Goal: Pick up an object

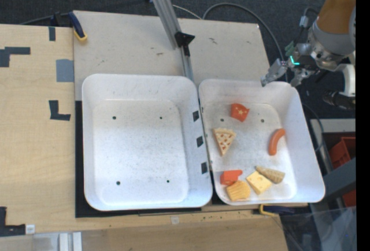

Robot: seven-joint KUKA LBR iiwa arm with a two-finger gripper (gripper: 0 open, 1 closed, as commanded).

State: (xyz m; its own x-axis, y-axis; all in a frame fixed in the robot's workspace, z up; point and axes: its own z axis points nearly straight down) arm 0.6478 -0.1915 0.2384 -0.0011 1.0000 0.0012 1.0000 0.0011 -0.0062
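Camera view: the shallow white right-hand bin (300,128) fills the lower right of the frame, all the toy food in it. The grey arm with its orange band (335,13) sits at upper right, its two-finger gripper (281,72) over the bin's top rim. The red-orange sausage-shaped piece (276,141) lies below it, well apart. The small red block with a star (239,111) lies lower left of the gripper.

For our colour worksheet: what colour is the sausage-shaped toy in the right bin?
Orange-red, in the camera view: the sausage-shaped toy.
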